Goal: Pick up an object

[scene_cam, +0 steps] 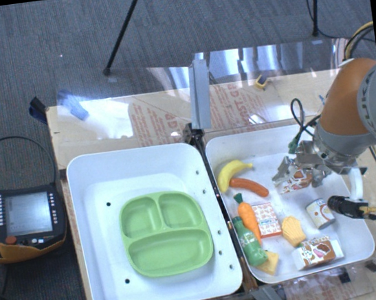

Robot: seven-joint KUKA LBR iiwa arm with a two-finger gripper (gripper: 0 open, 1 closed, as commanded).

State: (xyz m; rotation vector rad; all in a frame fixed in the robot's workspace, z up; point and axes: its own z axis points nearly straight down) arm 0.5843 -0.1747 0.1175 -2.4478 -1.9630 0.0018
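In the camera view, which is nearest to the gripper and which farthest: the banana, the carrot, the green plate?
Measured from the gripper in the right bin:
1. Banana, upper left corner of the right bin.
2. Carrot, lower, near that bin's left wall.
3. Green plate, in the left bin.

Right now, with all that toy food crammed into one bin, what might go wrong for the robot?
The pincer sits over a small printed carton near other pieces; it may slip or only nudge it. The carrot, green bottle and snack box lie touching, so a grab there could catch two at once.
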